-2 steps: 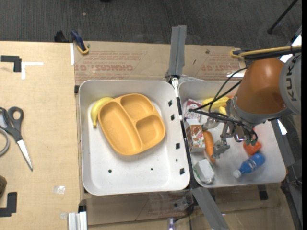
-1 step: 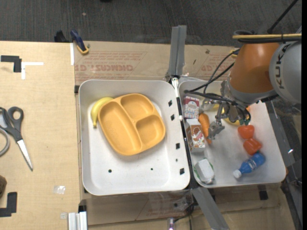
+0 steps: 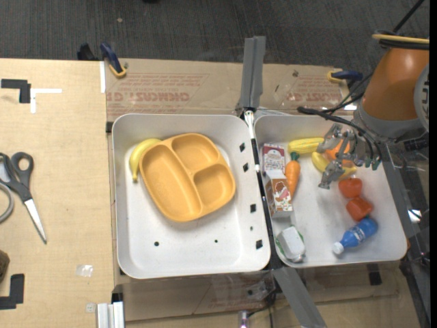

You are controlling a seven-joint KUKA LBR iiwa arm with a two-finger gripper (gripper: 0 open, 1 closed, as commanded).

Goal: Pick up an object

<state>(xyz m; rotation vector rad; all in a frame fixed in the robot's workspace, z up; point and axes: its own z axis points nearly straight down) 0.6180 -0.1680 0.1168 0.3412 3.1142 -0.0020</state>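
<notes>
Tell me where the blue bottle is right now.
The blue bottle lies in the right bin, near its front right corner, just below the red tomato.

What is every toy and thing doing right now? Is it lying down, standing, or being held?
Orange plate: lying flat in left bin, right way up.
Banana: tucked against plate's edge.
Carrot: lying in right bin.
Red cartons: lying flat, end to end.
Blue bottle: lying on its side.
Gripper: low in right bin; grip unclear.
Scissors: lying on bench.
</notes>
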